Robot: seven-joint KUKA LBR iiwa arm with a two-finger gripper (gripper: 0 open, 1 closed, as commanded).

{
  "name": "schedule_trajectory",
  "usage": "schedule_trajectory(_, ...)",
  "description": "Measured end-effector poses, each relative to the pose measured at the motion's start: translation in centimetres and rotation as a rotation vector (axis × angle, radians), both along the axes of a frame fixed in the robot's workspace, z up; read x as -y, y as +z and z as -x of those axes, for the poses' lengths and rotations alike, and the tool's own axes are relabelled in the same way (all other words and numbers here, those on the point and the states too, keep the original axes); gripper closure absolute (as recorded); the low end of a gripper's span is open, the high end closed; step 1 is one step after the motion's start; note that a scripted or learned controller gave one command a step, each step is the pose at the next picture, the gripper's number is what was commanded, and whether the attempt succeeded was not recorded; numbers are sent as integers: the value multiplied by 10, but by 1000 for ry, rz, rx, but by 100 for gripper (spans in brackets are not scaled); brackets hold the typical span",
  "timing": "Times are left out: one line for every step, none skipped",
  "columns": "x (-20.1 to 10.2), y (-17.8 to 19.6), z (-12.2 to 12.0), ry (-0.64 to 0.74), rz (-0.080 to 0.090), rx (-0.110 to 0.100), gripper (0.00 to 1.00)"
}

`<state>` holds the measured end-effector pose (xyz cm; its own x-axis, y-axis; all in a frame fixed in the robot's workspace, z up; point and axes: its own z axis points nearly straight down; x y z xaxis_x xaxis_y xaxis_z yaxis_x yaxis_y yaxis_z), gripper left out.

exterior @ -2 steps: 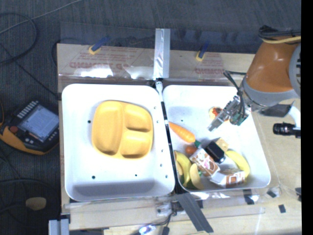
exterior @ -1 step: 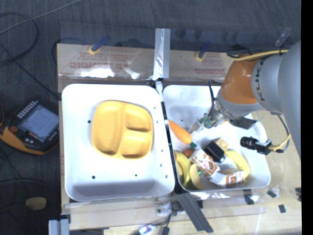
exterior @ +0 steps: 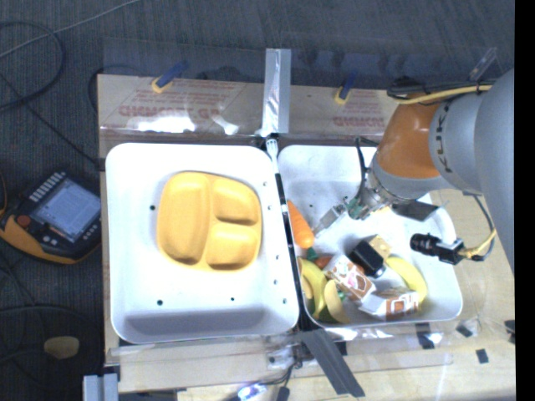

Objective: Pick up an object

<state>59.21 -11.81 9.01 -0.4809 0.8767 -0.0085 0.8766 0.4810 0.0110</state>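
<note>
Okay, two white bins side by side on the bench. The left bin [exterior: 125, 307] has one thing in it: a yellow divided plate [exterior: 209, 220], lying flat near the middle, well apart from anything else. The right bin [exterior: 447, 303] holds the clutter, all bunched in its near half: an orange carrot [exterior: 299, 226] leaning along the wall shared with the left bin, bananas [exterior: 316, 291] at the front left, another banana [exterior: 411, 276] curving on the right, a small printed carton [exterior: 351, 281] and a red-and-white box [exterior: 393, 305] between them, and a black block [exterior: 368, 256] sitting on top of the pile. Things are piled touching each other, probably dumped in, so no clean gaps around any single item.

The arm [exterior: 456, 144] comes in from the right, orange band over the far part of the right bin. The gripper [exterior: 359, 207] hangs down into that bin, at the bare far-left part of its floor, just behind the pile and near the carrot. Nothing visible between the fingers. Cannot tell whether the jaws are apart or together; that end is small and blurry.

Judgement: this is the approach or descent step, nothing picked yet. The likely targets are the carrot or the black block, both nearest the tool. Risk: the carrot lies against the bin wall, so a finger may hit the wall; the block sits on loose stuff and may slide.
</note>
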Motion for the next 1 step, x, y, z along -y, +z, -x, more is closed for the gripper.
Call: schedule_trajectory(12, 1, 88, 198, 4, 1, 0)
